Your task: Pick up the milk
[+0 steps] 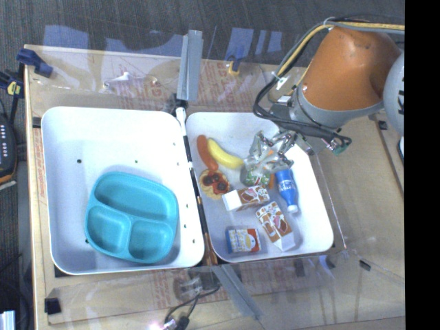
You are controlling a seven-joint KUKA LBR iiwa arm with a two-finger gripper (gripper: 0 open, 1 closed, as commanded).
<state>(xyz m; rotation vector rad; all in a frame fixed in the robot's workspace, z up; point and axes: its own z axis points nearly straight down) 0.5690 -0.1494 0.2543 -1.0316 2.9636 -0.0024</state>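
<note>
Nearest me, at the front of the right bin [323, 236], lay a small blue-and-white carton [243, 240], and just beside it a red-and-white carton that I took for the milk [275, 226], lying on its side at a slant. A second red-and-white carton [246, 197] lay just behind, close to a dark red fruit [215, 181]. A blue bottle [287, 189] lay towards the bin's right wall, apart from the milk. Over in the left bin [62, 133] sat a turquoise divided tray [132, 216]. Farther back in the right bin a banana [224, 155] lay against a red sausage [204, 152]. The pincer [267, 158] hung low over a green-labelled packet [256, 177], well behind the milk; whether its fingers were apart or together I could not tell. Beyond the bins, the worktop [137, 81] carried clear plastic sheeting.
</note>
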